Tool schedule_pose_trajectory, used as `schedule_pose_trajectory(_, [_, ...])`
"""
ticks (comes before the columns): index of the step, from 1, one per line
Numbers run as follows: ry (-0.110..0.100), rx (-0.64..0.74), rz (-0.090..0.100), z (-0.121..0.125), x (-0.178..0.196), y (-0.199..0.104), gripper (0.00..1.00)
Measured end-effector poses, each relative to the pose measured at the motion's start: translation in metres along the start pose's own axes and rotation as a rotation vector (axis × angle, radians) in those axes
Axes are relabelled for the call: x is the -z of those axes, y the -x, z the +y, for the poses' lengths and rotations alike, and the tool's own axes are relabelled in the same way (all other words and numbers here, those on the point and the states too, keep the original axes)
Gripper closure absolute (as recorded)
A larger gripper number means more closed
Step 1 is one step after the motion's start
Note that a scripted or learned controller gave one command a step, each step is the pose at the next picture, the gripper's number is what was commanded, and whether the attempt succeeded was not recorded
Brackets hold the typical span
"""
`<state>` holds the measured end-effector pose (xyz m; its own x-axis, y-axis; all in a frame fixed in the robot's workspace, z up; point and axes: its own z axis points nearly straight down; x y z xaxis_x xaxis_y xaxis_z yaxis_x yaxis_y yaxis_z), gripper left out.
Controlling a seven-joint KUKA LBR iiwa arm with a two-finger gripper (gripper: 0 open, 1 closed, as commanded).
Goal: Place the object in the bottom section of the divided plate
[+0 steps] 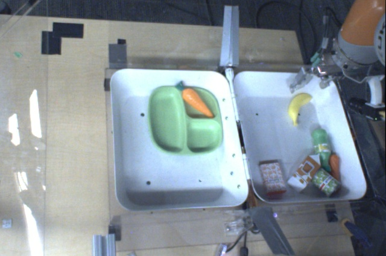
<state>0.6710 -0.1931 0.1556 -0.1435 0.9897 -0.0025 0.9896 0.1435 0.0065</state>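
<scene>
A green divided plate [172, 122] lies in the left bin [129, 146]. An orange carrot [198, 102] with a green top rests in the plate's upper right section. Nothing lies in its lower right section [204, 134] or in the long left one. My gripper [312, 80] hangs over the back of the right bin [265, 128], just above a yellow banana [298, 107]. Its fingers are spread open with nothing between them.
The right bin's front corner holds a green bottle [320, 143], a small orange item [334, 165], two cartons [306, 172] [325, 182] and a small reddish box [272, 176]. A metal post [229, 37] stands behind the divide between the bins. Cables trail across the dark floor behind.
</scene>
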Motion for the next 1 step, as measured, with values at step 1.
schedule_pose_trajectory(1, [0.0,0.0,0.0,0.0,-0.0001,0.0,0.0])
